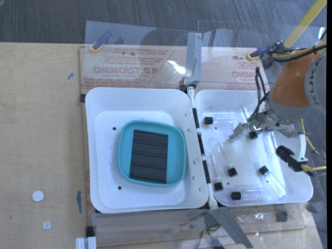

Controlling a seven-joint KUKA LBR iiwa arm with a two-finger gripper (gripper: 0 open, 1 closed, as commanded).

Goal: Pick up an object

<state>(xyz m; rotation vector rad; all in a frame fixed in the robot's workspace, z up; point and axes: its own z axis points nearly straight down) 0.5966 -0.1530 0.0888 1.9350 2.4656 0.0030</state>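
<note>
Tray [124, 149] in left bin [98, 118], vials [270, 178] in right

Left bin: I see a teal square plastic dish [124, 162] holding a dark ribbed rectangular block [149, 155].
Bench: I spot a small white round disc [38, 195] lying far left.

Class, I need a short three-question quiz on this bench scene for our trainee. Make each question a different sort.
1. True or false: the teal tray lies in the right bin.
2. What sits on the teal tray: (a) dark ribbed block, (b) clear vial, (c) nothing?
3. Over which bin is the hand?

Key: 1 false, it lies in the left bin. 2 a. 3 the right bin.
</note>
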